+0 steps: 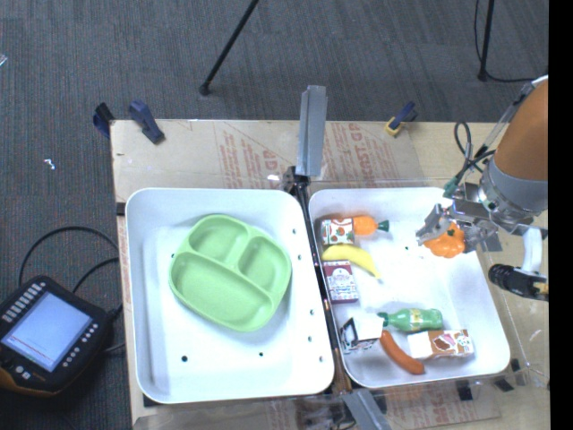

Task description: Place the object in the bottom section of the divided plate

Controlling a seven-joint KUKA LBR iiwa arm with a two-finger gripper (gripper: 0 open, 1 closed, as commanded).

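Orange toy (447, 243) pinched between the fingers of the gripper (452, 231), over the right bin (466, 330). Likely light, smooth, slippery; best gripped mid-body. Plate (231, 271) well off to the fingers' left.

End effector (450, 231) grips orange object (447, 244) above right bin (466, 330); green divided plate (231, 271) left.

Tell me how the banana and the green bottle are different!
The banana is yellow and curved; the green bottle is green and straight with a yellow label. The banana sits higher in the picture, beside a small red carton; the bottle lies lower, just above an orange sausage shape. The banana slants down to the right, while the bottle lies nearly level. Both lie flat in the right bin.
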